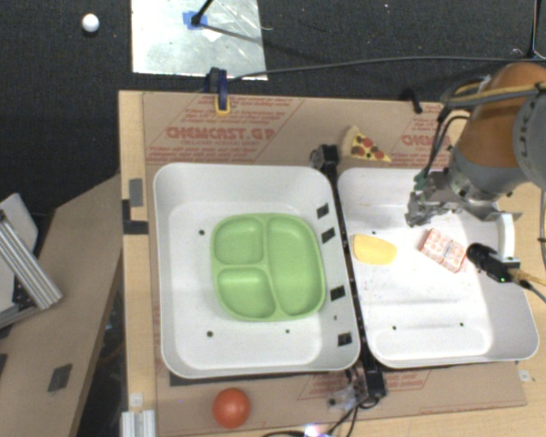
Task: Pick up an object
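- The left bin (177,271) fills the middle of the frame and holds a green divided tray (267,267), lying flat at its centre.
- The right bin (510,330) sits just beside it, at the right of the frame.
- My arm (510,126) comes in from the upper right, bent over the right bin's upper part.
- My gripper (424,209) hangs low above that bin's upper middle; nothing is between its tips, though I cannot tell how they are set.
- A red-and-white packet (441,249) lies just below and right of my gripper.
- A yellow piece (374,249) lies at the bin's left side, near the divider.
- A pizza-slice toy (365,146) rests on the board above the bins.
- An orange ball (231,407) sits at the bottom edge.
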`<action>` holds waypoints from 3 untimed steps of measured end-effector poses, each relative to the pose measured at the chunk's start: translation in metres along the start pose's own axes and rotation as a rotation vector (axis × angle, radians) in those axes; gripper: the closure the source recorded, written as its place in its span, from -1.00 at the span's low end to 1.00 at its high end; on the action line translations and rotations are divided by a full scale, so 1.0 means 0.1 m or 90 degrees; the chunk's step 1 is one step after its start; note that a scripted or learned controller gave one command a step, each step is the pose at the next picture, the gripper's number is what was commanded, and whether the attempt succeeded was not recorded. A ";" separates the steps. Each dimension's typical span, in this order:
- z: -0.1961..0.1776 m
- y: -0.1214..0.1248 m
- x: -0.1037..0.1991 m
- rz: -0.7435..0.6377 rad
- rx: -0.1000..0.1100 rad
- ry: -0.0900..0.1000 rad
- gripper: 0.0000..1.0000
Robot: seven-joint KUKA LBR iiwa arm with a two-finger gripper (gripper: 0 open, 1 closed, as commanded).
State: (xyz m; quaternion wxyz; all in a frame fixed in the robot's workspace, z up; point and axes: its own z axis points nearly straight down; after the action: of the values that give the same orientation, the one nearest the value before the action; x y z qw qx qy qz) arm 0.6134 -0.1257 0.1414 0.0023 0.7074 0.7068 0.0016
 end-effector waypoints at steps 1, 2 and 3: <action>-0.65 0.04 -0.01 -0.003 -0.002 0.000 1.00; -1.09 0.05 -0.01 -0.003 -0.001 0.000 1.00; -1.06 -0.09 0.41 -0.006 0.003 0.001 1.00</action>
State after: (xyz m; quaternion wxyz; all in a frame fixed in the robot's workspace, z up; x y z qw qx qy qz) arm 0.6038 -0.0841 0.2477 -0.0001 0.7043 0.7099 0.0008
